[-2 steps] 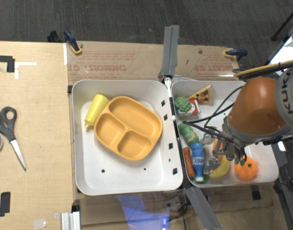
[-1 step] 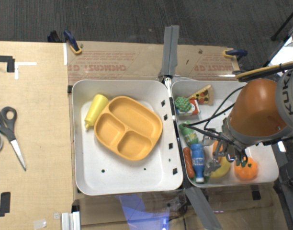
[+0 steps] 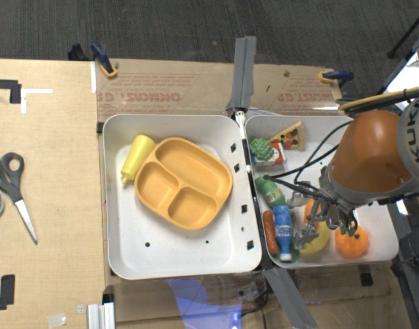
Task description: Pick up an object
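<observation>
Writing: cardboard sheet (image 3: 196, 88) at top centre, red print reversed, unreadable; "KU" on arm at right edge. End effector (image 3: 318, 226) lower right, over right bin (image 3: 381, 256), above banana (image 3: 318, 242); finger spread: cannot tell. Blue bottle (image 3: 283, 232) just left; orange (image 3: 351, 242) just right. Left bin (image 3: 127, 238): yellow tray (image 3: 183, 182), yellow bottle (image 3: 136, 157).

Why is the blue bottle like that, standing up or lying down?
Lying down. The blue bottle rests lengthwise on the right bin floor, beside the red hotdog.

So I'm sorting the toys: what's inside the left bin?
The left bin holds a yellow divided plate and a yellow bottle beside it. Whatever lies under the plate is covered.
</observation>
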`<state>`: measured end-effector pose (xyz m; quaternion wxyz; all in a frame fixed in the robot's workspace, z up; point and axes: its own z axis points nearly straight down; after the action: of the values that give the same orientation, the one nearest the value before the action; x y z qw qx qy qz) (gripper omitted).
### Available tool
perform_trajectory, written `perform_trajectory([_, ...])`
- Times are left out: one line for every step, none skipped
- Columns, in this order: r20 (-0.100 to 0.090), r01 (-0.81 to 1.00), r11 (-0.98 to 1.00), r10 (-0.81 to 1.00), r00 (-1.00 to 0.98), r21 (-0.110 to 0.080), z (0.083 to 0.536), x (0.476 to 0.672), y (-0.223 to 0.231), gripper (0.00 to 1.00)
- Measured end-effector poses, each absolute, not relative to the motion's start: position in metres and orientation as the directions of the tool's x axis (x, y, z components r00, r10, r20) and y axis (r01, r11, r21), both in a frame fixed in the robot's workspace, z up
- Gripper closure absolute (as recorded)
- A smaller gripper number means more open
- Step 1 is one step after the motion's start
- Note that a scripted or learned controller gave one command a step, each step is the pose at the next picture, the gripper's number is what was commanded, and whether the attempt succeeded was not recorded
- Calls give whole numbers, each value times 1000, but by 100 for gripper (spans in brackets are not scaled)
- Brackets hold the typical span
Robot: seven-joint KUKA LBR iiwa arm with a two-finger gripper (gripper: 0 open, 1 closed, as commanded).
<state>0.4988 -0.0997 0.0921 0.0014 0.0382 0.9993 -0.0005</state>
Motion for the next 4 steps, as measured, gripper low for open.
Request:
perform_trajectory([0, 65, 998, 65, -998, -1, 91, 478, -95, 0])
perform_trajectory([-3, -16, 1000, -16, -1000, 0, 92, 501, -97, 0])
perform_trajectory([-2, -98, 995, -98, -995, -1, 92, 492, -92, 0])
perform_trajectory([-4, -235, 972, -235, -972, -1, 92, 508, -98, 0])
